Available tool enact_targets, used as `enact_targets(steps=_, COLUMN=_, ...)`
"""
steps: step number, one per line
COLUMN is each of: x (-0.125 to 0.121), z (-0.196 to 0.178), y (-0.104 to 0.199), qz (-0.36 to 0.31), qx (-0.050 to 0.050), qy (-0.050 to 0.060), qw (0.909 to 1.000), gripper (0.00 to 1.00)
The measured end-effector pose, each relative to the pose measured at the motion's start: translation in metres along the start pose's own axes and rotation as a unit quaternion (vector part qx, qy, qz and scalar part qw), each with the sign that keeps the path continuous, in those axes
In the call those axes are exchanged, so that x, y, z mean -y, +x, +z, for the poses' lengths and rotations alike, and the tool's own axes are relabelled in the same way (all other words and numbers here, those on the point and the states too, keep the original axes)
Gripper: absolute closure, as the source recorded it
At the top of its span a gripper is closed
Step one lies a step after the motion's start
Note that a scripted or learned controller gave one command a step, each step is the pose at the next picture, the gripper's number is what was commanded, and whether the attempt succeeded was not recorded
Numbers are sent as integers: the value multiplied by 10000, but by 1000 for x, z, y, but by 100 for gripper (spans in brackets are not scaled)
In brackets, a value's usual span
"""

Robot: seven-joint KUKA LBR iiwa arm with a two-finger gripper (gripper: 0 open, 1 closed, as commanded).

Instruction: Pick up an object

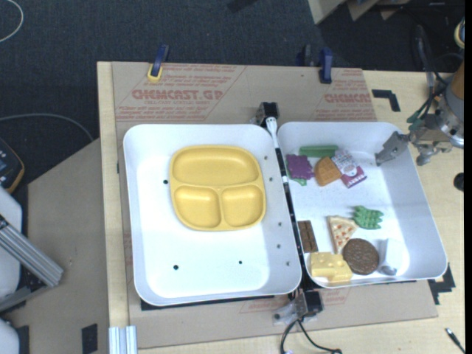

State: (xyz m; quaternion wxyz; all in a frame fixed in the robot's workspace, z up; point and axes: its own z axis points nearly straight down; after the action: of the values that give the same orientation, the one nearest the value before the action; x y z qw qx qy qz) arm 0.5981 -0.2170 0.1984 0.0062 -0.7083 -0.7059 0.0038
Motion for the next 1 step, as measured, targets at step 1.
enact_targets(steps=1, x=-3, z=-9, y=1, qz=-18, qx=19, qy=-75, qw=10000, gripper=0)
